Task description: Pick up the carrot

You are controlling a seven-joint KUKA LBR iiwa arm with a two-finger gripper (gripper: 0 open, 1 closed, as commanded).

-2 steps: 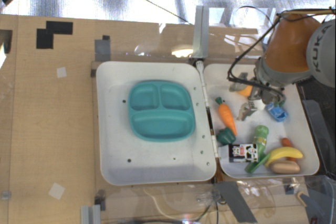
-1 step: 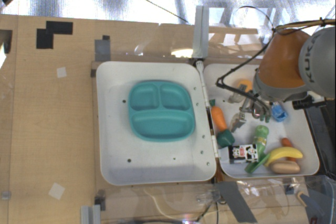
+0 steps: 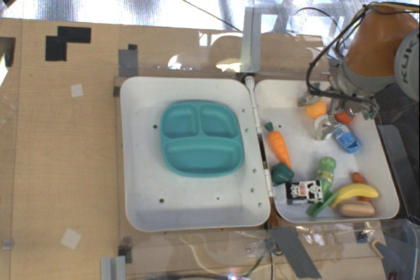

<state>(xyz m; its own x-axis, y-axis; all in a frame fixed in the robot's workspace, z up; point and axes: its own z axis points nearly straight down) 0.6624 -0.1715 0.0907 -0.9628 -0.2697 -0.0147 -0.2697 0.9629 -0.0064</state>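
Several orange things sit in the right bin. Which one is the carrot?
The carrot is the long tapered one with a green top, lying near the bin's left wall. The rounder orange piece sits by the gripper, farther right.

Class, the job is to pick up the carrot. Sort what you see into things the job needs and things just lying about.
Needed: carrot, gripper.

Lying about: teal plate, banana, blue toy car, small milk carton, green bottle.
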